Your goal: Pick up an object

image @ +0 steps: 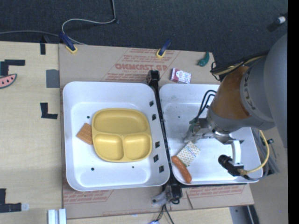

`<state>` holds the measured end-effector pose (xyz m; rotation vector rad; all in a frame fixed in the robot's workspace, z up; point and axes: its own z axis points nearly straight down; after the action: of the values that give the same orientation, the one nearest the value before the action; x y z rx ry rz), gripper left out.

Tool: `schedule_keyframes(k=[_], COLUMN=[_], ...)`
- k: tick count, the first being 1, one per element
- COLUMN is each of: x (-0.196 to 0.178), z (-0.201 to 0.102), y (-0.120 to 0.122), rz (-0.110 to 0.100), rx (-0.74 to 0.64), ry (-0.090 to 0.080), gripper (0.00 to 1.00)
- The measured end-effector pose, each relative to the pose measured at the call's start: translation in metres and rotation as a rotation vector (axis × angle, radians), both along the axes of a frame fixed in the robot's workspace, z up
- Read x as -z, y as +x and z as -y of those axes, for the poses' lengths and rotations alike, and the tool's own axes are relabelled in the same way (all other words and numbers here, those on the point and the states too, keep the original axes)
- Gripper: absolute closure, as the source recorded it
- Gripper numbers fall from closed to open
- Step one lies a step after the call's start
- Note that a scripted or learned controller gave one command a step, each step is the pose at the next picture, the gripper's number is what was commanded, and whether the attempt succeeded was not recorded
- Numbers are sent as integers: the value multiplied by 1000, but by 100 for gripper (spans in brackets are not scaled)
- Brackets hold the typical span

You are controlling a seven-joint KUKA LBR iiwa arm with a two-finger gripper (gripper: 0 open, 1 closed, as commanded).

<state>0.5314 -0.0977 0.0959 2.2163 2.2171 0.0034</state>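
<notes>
Cardboard sheet [135,64] under white bins [74,125], dark carpet [187,13] behind bench [23,125]

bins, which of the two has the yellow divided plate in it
The left bin. The yellow plate lies in it over a brown cracker-like piece. The right bin holds a patterned packet, an orange sausage-like item and the gripper.

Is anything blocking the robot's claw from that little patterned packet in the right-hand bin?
Nothing visible does. The gripper hangs just above the patterned packet in the right bin, with bare bin floor around; the orange hot dog toy lies beside the packet, not over it.
</notes>
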Motion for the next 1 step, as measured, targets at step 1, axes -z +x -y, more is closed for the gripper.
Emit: schedule_keyframes(k=[1], x=[0], z=[0], y=[0], rz=[-1], rx=[0], ry=[0], gripper=[0])
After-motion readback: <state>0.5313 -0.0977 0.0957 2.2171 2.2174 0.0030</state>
